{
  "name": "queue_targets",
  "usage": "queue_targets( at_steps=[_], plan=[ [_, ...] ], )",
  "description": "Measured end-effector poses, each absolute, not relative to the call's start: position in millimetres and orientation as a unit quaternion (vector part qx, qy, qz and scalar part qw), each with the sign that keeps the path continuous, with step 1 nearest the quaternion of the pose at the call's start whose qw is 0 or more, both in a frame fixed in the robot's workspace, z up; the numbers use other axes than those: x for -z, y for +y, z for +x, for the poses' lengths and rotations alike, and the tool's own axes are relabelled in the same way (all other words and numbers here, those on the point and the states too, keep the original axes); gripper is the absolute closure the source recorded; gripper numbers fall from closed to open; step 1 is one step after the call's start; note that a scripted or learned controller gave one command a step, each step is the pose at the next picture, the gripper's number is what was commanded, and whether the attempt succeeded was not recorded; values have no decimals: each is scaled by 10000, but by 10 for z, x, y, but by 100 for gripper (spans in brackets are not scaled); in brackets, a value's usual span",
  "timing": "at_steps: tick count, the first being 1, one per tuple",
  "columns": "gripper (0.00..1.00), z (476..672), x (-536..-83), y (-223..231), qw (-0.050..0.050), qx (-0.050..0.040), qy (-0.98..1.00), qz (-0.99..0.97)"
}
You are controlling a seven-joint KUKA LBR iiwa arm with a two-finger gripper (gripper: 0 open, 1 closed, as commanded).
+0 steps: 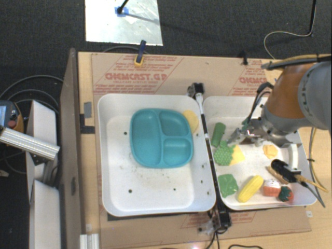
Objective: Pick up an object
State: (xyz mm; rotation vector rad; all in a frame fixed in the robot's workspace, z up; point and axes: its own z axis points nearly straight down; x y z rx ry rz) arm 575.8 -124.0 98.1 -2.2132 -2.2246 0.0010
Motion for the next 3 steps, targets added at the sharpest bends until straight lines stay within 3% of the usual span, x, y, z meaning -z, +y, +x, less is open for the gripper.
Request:
queue_targets(
  at_steps=[1,2,3],
  plan=[
    [0,5775,-1315,-1569,-10,6,-7076,-7066],
    [0,5574,-1185,-1002,10,-3,-7090,-7052],
    [0,5509,-903,-1026,-16,61,-7079,-7063]
  ],
)
